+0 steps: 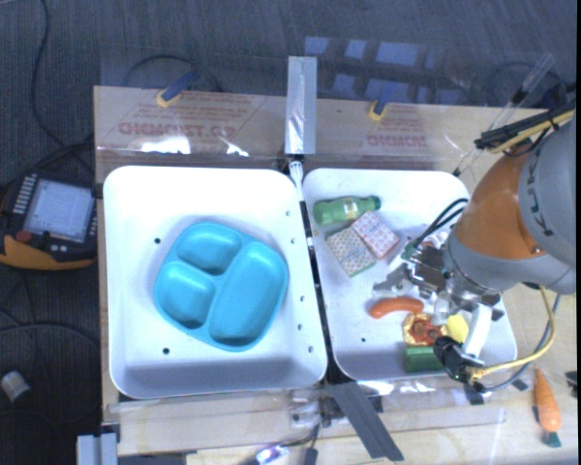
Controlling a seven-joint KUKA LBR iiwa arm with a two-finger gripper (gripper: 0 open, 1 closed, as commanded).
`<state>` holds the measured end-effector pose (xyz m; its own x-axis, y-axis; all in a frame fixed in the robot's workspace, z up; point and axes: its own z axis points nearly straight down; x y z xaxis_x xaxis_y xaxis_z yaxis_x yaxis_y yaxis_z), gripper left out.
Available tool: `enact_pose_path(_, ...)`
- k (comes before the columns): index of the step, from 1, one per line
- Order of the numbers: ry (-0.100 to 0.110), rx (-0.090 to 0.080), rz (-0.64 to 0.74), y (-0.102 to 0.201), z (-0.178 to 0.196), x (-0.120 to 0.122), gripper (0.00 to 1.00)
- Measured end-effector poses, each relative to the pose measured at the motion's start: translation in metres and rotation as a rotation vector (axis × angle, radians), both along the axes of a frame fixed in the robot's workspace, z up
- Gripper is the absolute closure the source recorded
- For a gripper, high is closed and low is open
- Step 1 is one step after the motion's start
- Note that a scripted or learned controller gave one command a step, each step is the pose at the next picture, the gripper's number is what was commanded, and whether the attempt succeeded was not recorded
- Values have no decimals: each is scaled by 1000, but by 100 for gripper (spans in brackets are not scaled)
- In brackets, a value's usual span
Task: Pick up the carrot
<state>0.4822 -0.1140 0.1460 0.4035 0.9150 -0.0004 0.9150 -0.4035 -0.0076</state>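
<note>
The carrot (pixel 395 307) is a small orange piece lying flat in the right bin (pixel 368 356), near its middle front. My gripper (pixel 414 271) hangs low over the bin, just behind and to the right of the carrot, close to it. Cables and the grey wrist with its orange band (pixel 494 223) cover the gripper's far side. I see nothing held in it.
A green bottle (pixel 346 208) and two patterned boxes (pixel 362 240) lie at the back of the right bin. A red-and-yellow item (pixel 422 329) and a green block (pixel 420 358) sit in front of the carrot. The left bin (pixel 136 356) holds a blue divided tray (pixel 221 283). An orange tool-like object (pixel 546 409) lies outside, at the far right.
</note>
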Motion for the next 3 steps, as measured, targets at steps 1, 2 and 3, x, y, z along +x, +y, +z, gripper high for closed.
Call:
enact_pose_path(1, -25, -10, -292, 6, -50, 5, 0)
enact_pose_path(2, -1, -10, -632, 34, 85, 0, 0)
enact_pose_path(3, 2, -9, -678, -27, -18, -1, 0)
